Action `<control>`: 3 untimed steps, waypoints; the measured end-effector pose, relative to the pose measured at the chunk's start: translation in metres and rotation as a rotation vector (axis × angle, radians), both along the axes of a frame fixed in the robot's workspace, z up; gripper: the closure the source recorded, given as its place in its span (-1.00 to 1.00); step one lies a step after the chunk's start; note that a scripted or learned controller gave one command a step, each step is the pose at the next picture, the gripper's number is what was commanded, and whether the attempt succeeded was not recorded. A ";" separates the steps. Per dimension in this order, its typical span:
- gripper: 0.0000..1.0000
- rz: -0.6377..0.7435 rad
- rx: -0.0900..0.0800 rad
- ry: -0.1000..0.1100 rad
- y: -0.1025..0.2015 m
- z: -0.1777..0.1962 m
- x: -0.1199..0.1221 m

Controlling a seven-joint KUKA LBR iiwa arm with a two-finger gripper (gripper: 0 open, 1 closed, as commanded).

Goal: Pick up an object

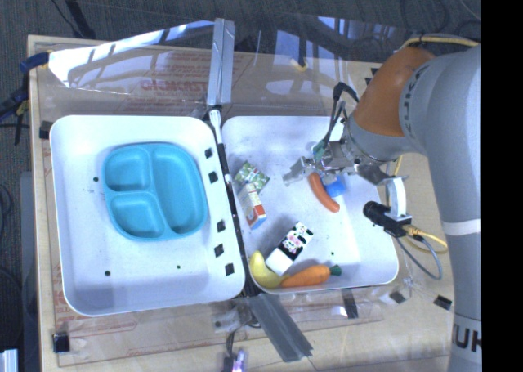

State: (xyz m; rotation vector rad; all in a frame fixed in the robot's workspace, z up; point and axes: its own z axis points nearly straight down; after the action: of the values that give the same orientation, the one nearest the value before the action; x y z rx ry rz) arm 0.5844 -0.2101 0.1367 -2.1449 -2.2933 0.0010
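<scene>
Right bin [372, 260] — one sausage [324, 192] under hand [320, 164], grip unclear, one carrot [306, 275], one banana [263, 271]

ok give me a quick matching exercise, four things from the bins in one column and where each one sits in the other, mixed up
Things:
1. blue tray
2. carrot
3. banana
4. orange sausage

Places:
A. right bin, near the gripper
B. left bin, middle
C. right bin, front edge, right of the banana
D. right bin, front left corner

Pairs: 1-B, 2-C, 3-D, 4-A
</scene>
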 end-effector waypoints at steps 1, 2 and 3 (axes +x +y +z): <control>-1.00 0.022 -0.001 0.000 0.001 -0.045 0.025; -1.00 0.024 0.000 0.003 0.001 -0.046 -0.009; -1.00 0.033 0.001 0.002 0.001 -0.046 -0.060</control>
State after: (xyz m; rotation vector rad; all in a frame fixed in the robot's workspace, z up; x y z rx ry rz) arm 0.5240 -0.2095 0.0912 -2.1053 -2.3273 0.0024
